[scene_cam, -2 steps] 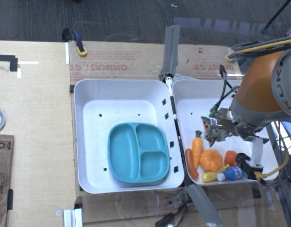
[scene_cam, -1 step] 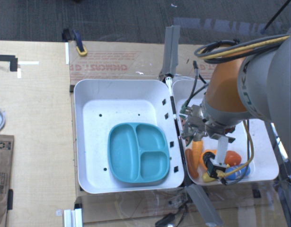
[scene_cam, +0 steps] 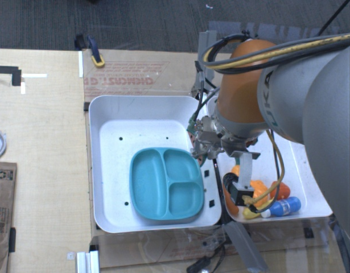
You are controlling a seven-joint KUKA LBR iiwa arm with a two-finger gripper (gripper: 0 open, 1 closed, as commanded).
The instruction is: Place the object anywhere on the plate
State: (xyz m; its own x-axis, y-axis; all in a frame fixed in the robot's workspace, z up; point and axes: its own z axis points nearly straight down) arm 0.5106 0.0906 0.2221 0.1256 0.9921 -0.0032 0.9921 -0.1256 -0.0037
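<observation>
The gripper (scene_cam: 204, 145) hangs low over the paired walls where the left bin (scene_cam: 96, 152) meets the right bin (scene_cam: 318, 201). The wrist hides it so much that I cannot tell whether it is open, closed or carrying anything. The teal divided plate (scene_cam: 163, 186) lies bare in the left bin, toward its near edge and right wall. The likely candidates for the object, an orange piece (scene_cam: 259, 187), a red-orange piece (scene_cam: 283, 189) and a blue and white bottle (scene_cam: 284, 207), huddle along the near edge of the right bin, touching or almost so. The main risk, I judge, is that nothing is in hand, so a release over the plate would deliver nothing. Descending this close to the walls could strike a rim and shift a bin, and a grab into that cluster could slip off the rounded bottle or nudge its neighbours.
</observation>
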